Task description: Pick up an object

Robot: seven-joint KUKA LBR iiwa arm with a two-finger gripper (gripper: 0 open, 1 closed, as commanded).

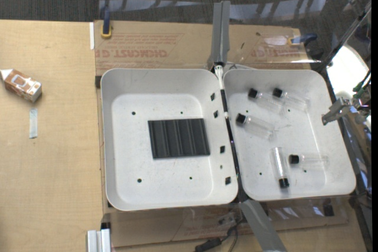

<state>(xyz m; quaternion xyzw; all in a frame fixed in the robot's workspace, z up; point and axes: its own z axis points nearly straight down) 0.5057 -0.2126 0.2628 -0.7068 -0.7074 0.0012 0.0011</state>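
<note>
Several clear vials with black caps lie in the right bin (pixel 331 186). One vial (pixel 263 101) and another (pixel 290 100) lie near the far wall. A third vial (pixel 255 124) rests at the left side. Two more lie toward the front, one (pixel 279 166) lengthwise and one (pixel 308 160) crosswise. A dark ribbed rectangular block (pixel 178 138) lies flat in the middle of the left bin (pixel 118 186). At the right rim of the right bin, a grey part of my gripper (pixel 338 110) reaches in, apart from all the vials.
Both bins sit on a brown cardboard sheet (pixel 153 47). On the wooden bench to the left are a small orange-and-white carton (pixel 22 85) and a pale strip (pixel 33 124). A grey divider bar (pixel 221 32) rises between the bins at the back.
</note>
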